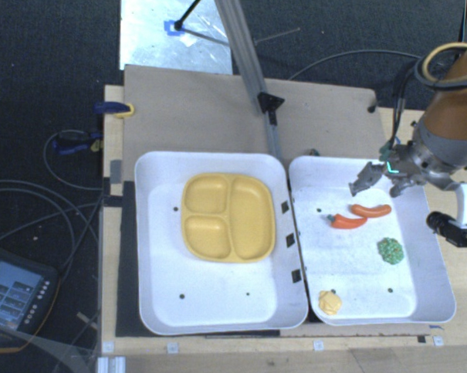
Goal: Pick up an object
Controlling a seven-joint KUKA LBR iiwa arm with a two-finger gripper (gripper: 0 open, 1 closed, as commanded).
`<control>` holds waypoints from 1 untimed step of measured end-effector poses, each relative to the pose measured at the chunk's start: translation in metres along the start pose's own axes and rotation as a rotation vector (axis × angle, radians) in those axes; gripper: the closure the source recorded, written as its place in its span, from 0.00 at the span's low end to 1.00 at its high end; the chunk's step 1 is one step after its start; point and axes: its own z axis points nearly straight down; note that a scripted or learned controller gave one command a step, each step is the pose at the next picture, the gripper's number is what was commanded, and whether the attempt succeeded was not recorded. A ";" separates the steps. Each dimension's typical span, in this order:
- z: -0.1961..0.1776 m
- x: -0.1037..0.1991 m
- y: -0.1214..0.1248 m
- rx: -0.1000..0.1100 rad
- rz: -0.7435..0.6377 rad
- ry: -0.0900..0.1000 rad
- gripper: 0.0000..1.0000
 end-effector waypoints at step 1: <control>0.045 -0.006 0.005 0.004 0.004 -0.001 0.00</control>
